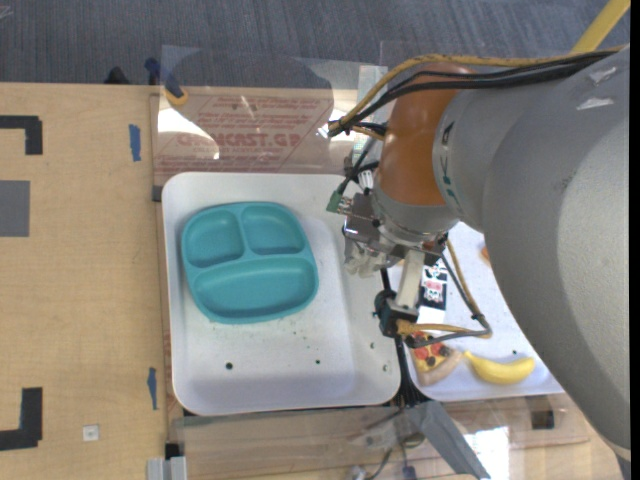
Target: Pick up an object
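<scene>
The robot's gripper (370, 251) hangs over the seam between the left bin (178, 308) and the right bin (500, 320); whether it is open or closed cannot be told. A teal plate (250, 261) lies in the left bin, with a banana (505, 368) and a pizza slice (437, 361) in the right.

One each — plate (249, 290), banana (503, 369), pizza-slice (437, 360) perhaps
</scene>
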Controlling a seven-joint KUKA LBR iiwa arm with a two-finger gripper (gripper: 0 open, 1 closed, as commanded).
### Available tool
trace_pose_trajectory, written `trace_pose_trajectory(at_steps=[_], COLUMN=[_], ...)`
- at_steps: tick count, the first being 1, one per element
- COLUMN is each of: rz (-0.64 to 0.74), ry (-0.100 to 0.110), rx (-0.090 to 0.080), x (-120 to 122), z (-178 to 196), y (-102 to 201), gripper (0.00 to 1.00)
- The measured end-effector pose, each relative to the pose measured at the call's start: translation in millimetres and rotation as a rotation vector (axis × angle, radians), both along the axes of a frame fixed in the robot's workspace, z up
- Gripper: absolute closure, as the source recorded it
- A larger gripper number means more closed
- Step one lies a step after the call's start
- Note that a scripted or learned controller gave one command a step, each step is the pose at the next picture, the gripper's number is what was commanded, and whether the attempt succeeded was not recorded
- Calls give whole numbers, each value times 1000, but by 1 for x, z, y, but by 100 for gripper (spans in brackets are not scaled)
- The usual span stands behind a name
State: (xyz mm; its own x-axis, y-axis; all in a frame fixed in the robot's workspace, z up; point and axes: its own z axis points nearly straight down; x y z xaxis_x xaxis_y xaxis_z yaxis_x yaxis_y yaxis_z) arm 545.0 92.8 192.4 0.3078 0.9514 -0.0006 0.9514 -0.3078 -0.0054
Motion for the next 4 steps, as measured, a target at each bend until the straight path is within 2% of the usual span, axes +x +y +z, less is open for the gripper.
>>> trace_pose_trajectory(at_steps=[1,2,3,4], rz=[-229,-541,-834,-1047], ry=[0,-2,-3,-5], rx=[-2,-4,-4,-3], x=[-42,-67,-61,-65], z=[-2,11,-4,0], y=[20,107,132,131], gripper=[100,100,100,100])
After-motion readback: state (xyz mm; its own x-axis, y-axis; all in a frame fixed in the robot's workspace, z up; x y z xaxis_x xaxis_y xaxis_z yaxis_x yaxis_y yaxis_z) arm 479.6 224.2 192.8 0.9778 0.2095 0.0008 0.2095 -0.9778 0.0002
